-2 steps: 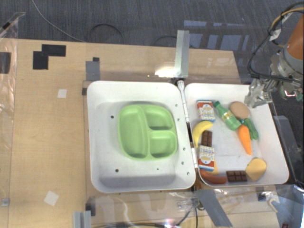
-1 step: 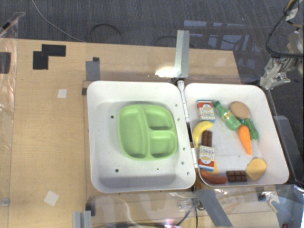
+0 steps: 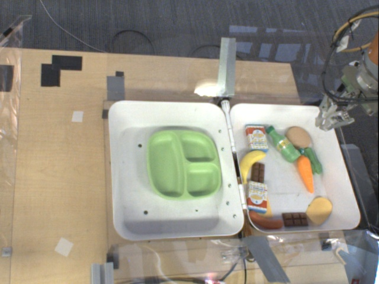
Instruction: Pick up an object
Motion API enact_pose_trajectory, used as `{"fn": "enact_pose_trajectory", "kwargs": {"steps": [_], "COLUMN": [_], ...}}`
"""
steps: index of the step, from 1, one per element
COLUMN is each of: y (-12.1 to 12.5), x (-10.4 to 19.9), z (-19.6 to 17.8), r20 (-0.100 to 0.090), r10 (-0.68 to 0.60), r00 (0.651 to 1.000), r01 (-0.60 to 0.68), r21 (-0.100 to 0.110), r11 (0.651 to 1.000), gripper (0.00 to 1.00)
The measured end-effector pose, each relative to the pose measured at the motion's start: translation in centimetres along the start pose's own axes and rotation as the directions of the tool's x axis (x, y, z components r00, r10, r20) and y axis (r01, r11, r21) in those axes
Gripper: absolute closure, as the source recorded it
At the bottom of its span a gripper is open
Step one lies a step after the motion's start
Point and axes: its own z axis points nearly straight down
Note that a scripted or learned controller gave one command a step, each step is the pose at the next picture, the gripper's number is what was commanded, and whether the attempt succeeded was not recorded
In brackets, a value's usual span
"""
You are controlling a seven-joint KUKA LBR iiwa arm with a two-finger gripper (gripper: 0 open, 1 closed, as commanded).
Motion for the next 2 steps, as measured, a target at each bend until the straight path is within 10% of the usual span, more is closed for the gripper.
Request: {"fn": "enact_pose_trajectory", "kwargs": {"steps": [1,2], "y": [-1.7,-1.6], "x": [-3.7,-3.7], "z": [-4.2,-0.6], "r20": [0.005,0.002], "r10": [-0.144,-0.441], "r00": [0.99,0.898], "r01": [0.144,0.441], "r21": [0.004,0.001], "r11": [0.99,0.898], "gripper": [1.0,1.0]}}
